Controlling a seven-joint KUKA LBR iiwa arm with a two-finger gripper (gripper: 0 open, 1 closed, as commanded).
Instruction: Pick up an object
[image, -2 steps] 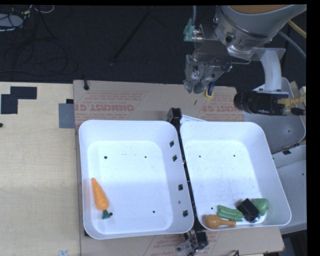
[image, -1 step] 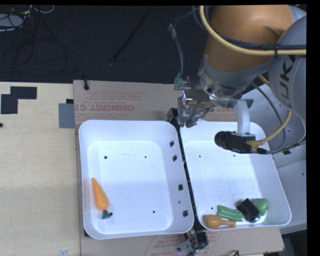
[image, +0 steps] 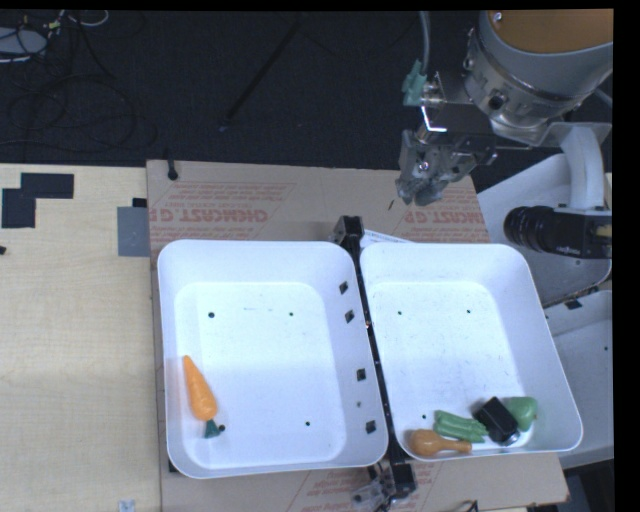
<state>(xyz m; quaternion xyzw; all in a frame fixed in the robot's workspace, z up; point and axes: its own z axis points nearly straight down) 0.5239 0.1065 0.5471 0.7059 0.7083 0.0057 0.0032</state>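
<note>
My gripper (image: 419, 188) hangs high over the cardboard behind the right bin (image: 545, 330), near that bin's back left corner and well away from every object. An orange carrot (image: 199, 388) with a small green top lies against the left wall of the left bin (image: 250, 250). In the right bin's front right corner a cluster lies together: a green pod (image: 459, 426), a black block (image: 497, 420), a light green piece (image: 523, 408) and an orange pear-shaped toy (image: 436, 443).
A black clip strip (image: 360, 345) runs between the two bins. Brown cardboard (image: 260, 205) lies under both bins, on a pale wooden bench (image: 70, 340). Loose cables lie on the dark floor at the back left.
</note>
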